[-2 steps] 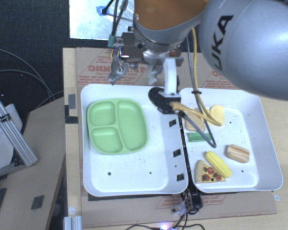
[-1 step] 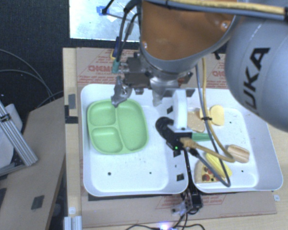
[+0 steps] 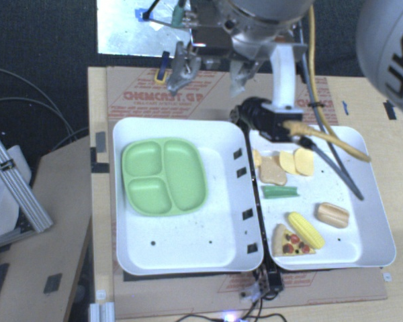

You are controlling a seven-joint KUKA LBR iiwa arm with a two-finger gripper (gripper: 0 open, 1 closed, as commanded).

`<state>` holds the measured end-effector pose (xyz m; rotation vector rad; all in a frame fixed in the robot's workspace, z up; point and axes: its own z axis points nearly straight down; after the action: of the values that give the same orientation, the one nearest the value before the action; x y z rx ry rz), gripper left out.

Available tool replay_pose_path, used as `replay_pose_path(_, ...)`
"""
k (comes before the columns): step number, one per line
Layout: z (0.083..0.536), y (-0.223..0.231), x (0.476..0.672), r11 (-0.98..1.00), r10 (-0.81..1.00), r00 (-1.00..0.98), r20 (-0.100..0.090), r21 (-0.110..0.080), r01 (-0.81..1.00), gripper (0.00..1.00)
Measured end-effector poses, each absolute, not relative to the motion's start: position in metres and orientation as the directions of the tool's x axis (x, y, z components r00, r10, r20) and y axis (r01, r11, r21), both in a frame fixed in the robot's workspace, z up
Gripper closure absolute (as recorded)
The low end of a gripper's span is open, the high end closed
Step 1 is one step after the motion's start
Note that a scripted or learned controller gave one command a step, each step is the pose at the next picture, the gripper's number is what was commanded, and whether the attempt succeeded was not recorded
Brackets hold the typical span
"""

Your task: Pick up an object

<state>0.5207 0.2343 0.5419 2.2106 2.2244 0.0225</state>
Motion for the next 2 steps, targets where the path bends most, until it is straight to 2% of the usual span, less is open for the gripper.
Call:
replay_pose_path(1, 0.547, 0.235, 0.520, 0.010, 1.000, -0.010, 0.003, 0.005, 1.000, 1.00)
replay_pose_path(2, 0.534, 0.183, 0.533, -0.003, 1.000, 0.003, 0.000, 0.001, 1.000, 1.00)
